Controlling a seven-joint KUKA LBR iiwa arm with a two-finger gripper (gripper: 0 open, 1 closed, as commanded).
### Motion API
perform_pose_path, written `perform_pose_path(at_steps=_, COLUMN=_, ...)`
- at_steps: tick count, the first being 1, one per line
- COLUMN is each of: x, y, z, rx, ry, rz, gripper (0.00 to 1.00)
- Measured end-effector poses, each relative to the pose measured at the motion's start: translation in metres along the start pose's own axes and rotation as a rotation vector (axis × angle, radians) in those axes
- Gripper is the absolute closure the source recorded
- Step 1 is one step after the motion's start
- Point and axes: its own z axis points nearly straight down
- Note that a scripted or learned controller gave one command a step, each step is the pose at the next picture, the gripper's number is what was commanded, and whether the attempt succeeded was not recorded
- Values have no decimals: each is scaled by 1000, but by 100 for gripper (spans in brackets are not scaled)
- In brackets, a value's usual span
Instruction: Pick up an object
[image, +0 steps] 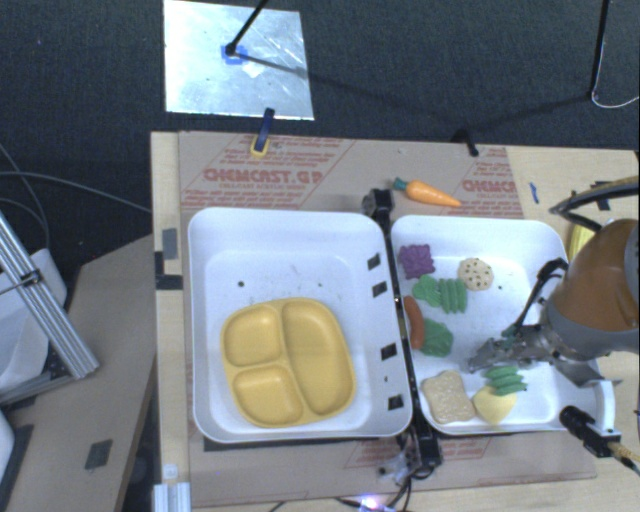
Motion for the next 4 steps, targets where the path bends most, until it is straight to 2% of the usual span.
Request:
perform_pose_path(at_steps=1, x=-40, y=0, z=0, rx=-1, ry=-2, rz=0, gripper=0)
perform_pose_path(at_steps=2, x=-44, y=40, z=-1, rx=-4, ry=-2, rz=-6, gripper=0)
perform_pose_path(at_steps=3, x=5, y=107, z=-1, rx=-6, ry=1, rz=-12, gripper=0)
perform_pose_path(at_steps=4, x=-7, y=25, z=1, rx=7, ry=2, rz=2, gripper=0)
